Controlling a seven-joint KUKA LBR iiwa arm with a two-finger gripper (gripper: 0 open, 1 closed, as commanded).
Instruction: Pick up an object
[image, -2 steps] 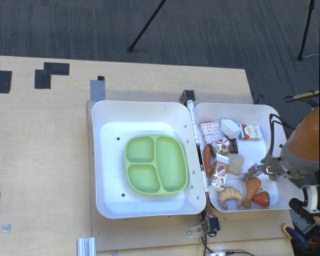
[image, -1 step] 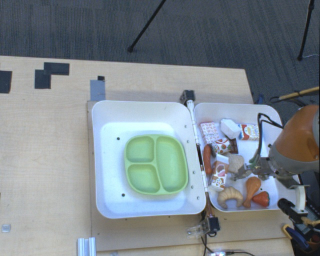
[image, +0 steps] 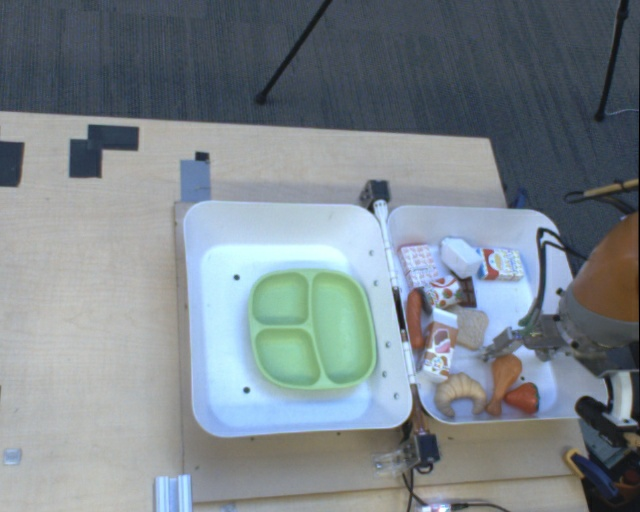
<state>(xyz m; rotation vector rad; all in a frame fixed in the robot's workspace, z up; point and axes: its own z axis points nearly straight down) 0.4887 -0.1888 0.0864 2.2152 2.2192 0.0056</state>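
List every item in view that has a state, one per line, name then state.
Green plate: lying flat in the left bin, its three compartments bare.
Croissant: lying in the right bin, near its front edge.
Drumstick: lying tilted, beside the croissant.
Hot dog: lying lengthwise along the right bin's left wall.
Gripper: low over the right bin, just above the drumstick.

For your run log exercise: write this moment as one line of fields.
task: pick up object | gripper: over right bin, above drumstick | croissant: in right bin | green tray: left bin | lift: not yet
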